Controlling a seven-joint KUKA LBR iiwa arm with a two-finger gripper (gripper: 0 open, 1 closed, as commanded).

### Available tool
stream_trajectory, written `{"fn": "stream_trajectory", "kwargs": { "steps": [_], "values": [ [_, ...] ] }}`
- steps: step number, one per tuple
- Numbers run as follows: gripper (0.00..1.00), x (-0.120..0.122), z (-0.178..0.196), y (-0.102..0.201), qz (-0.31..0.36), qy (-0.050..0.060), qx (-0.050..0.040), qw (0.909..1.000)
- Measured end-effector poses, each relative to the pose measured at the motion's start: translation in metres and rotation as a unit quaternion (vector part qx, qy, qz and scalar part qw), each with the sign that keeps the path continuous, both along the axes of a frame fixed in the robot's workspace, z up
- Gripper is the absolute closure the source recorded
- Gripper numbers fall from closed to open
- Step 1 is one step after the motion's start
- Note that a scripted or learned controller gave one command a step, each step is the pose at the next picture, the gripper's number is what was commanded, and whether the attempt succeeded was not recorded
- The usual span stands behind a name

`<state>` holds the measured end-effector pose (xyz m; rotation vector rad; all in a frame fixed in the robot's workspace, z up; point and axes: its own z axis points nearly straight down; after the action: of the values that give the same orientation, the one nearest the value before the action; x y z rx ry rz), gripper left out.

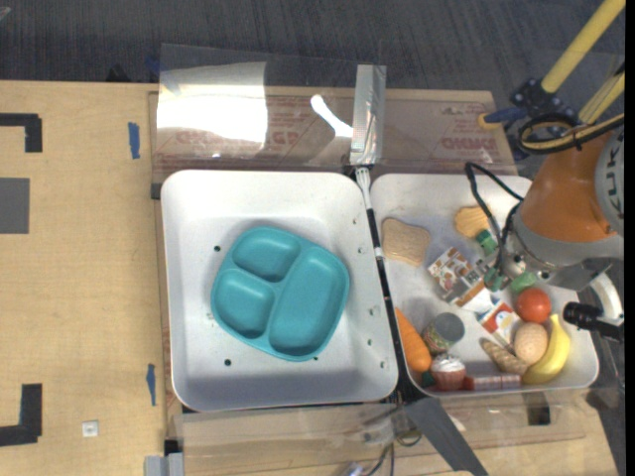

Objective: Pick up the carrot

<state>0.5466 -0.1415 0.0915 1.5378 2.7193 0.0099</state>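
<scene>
Carrot: lies at left edge of right bin, apart from gripper; cannot tell gripper's state.

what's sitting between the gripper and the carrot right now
The gripper sits over the right bin's middle; the carrot lies at its left wall. Between them lie a printed packet and a grey round lid, both low.
</scene>
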Motion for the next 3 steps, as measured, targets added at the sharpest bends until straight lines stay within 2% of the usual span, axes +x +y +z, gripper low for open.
{"fn": "stream_trajectory", "kwargs": {
  "steps": [1,2,3],
  "values": [
    [1.0,0.035,0.0,0.017,-0.139,0.001,0.0014,0.9903],
    [1.0,0.064,0.098,-0.061,-0.237,0.004,0.0025,0.9714],
    [0.0,0.063,0.094,-0.058,-0.236,0.007,0.0031,0.9717]
  ]
}}
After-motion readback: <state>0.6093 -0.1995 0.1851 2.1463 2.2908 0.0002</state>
